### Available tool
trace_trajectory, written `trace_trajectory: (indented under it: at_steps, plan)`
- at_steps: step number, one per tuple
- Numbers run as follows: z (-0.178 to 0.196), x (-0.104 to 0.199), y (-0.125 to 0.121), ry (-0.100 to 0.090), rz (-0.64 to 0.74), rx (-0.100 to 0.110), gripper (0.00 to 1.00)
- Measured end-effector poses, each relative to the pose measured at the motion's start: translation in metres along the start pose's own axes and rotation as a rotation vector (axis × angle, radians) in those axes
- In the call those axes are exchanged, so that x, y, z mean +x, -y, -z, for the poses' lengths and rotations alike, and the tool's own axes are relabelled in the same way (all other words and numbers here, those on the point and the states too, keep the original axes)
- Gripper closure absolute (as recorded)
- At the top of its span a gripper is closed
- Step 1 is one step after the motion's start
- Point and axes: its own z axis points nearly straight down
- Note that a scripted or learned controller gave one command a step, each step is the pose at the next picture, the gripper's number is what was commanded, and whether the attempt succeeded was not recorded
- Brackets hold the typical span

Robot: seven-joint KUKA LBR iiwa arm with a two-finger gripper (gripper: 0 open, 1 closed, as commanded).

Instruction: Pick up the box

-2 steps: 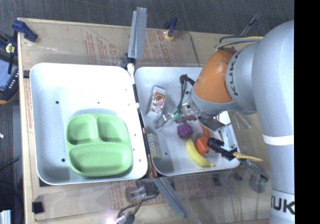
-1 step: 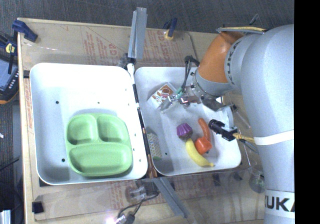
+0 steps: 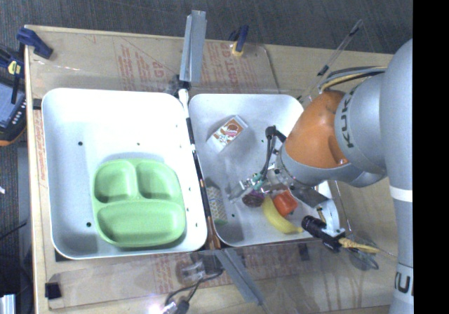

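1. Low in the right bin (image 3: 210,165), the hand (image 3: 254,186) hung over a cluster of small items; whether it was open or closed could not be told.
2. A grey arm (image 3: 372,130) with an orange band (image 3: 316,139) reached in from the right above that bin.
3. The box (image 3: 229,131), small with a red and white printed face, lay tilted in the upper left part of the right bin, apart from the hand.
4. A dark purple item (image 3: 252,199), a red item (image 3: 285,202) and a banana (image 3: 278,218) lay close together just beside the hand.
5. A green divided tray (image 3: 138,203) rested in the left bin (image 3: 70,116).
6. Both bins sat side by side on the table (image 3: 105,53).
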Motion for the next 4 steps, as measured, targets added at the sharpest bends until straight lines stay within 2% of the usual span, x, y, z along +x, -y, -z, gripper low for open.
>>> trace_trajectory:
  at_steps: [1,2,3,4]
  plan:
    - [0.055,-0.030,-0.035,0.002,-0.091,-0.001,0.00]
    - [0.000,-0.032,0.029,0.000,-0.080,0.000,0.00]
    - [0.131,-0.031,0.032,0.001,-0.222,-0.005,0.00]
    - [0.016,-0.015,0.024,-0.001,0.013,0.000,0.00]
